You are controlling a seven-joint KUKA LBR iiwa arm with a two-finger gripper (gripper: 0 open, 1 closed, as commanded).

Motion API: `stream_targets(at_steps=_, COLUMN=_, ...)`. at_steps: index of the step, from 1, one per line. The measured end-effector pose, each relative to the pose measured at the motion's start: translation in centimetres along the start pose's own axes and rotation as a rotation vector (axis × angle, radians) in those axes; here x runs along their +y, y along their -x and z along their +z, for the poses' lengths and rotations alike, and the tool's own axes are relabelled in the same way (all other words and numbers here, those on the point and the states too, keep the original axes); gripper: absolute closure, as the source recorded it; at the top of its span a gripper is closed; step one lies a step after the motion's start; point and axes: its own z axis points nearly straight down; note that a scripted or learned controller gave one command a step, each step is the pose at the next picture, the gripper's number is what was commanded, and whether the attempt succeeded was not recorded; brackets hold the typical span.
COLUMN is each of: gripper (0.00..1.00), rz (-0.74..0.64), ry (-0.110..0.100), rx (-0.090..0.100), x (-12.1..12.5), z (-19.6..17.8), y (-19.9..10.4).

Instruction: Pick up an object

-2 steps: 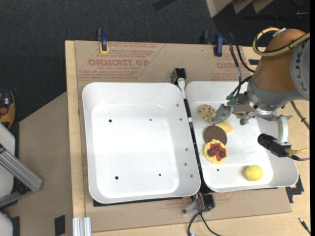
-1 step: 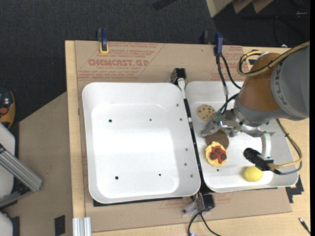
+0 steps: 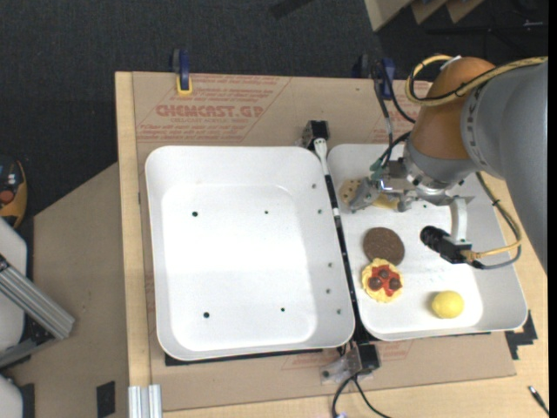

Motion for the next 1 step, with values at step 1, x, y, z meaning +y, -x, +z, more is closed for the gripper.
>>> stream_targets(at_steps=1, gripper=0.0, rz=0.006, ry=-0.012, rx=0.002, x=-6.39, z=0.06, y=1.76)
